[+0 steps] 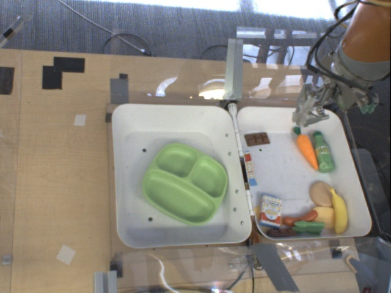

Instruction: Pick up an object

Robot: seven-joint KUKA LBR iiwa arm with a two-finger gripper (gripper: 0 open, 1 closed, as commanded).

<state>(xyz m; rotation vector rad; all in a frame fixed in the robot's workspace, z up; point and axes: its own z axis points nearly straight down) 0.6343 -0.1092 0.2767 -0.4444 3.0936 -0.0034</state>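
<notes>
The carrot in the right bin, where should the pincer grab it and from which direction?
Probably the carrot is best gripped across its thick upper half, coming straight down from above. It lies flat, tapering toward the lower right, with the green bottle close along its right side, so one finger should go into that narrow gap and the other onto the open left side. The pincer hovers just above it.

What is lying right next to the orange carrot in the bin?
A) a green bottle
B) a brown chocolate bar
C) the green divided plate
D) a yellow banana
A: the green bottle lies right alongside the carrot in the right bin, while the banana sits nearer the bin's front corner.
</notes>
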